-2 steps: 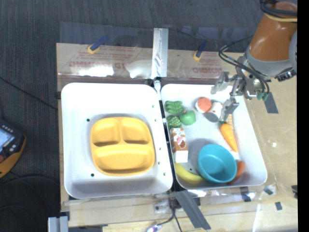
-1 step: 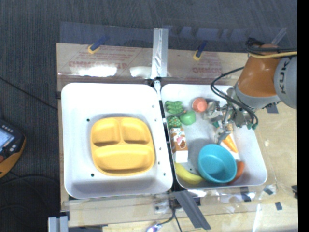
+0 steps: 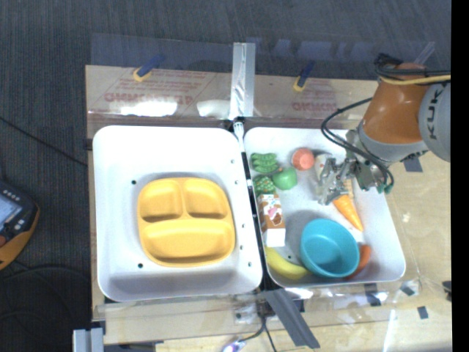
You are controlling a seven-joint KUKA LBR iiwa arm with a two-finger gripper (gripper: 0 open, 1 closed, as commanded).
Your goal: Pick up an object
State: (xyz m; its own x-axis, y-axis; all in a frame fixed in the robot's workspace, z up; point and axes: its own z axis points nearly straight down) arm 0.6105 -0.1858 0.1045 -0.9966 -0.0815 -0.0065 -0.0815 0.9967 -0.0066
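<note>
Camera view: the two-finger gripper point(image 3: 331, 185) hangs in the right white bin point(image 3: 392, 229), beside the small orange plastic carrot point(image 3: 349, 210). Likely light, rigid, slick; grasp across its thick end.

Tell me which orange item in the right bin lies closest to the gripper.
The carrot, just below the gripper; the other orange piece sits farther down, beside the blue bowl.
</note>
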